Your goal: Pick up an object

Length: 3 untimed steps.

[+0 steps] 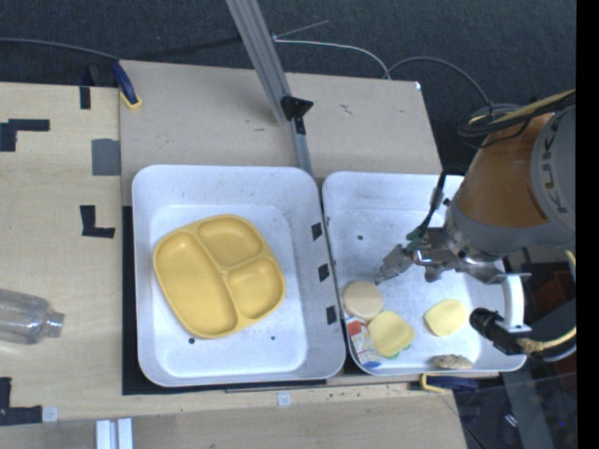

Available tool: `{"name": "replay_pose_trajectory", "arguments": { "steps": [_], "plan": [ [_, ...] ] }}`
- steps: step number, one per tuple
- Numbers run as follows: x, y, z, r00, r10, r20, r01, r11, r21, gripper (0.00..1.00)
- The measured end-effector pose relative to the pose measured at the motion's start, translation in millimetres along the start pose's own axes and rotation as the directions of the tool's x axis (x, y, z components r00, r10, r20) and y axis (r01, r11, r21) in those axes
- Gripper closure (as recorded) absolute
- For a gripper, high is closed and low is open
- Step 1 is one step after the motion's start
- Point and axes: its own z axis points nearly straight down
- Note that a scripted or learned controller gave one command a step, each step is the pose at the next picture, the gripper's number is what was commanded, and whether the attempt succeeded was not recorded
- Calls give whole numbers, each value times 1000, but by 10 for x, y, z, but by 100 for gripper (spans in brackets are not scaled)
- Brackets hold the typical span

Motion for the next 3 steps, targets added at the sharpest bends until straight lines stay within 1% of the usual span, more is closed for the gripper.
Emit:
{"name": "replay_pose_trajectory", "arguments": {
  "steps": [1,2,3],
  "plan": [
    [-518,531,817,1000,3,4,-3,1000,3,0],
    [-482,533,678,1000,0,1,0,1000,1,100],
    [-593,1012,551,1000,-1,3,1,1000,-6,100]
  ]
}}
